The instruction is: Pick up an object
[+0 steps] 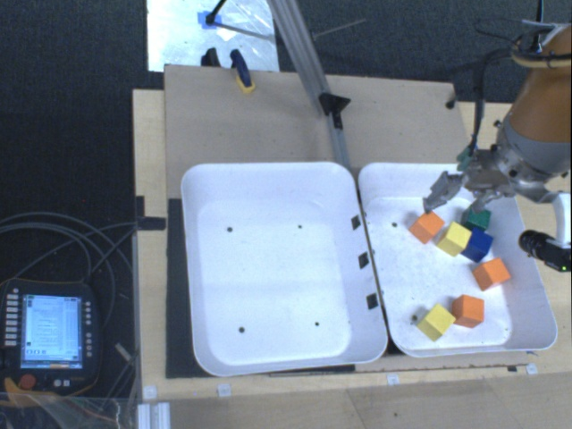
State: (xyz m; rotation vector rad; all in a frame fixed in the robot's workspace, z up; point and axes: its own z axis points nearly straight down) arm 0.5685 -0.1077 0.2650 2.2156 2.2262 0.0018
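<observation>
Gripper [458, 198] is seen spread, nothing pinched, over the right bin [534, 333], just above the uppermost orange block [427, 226], right of frame.

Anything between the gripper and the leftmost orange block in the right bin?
Nothing visible stands between the gripper and that orange block. A yellow block sits close beside it on the arm's side and may crowd one finger.

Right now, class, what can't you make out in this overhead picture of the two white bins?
- Small green cube: partly covered by the gripper, camera view.
- Grey-and-orange robot arm: cut off by the right edge.
- Grey handheld control pendant's screen: text too small to read.
</observation>
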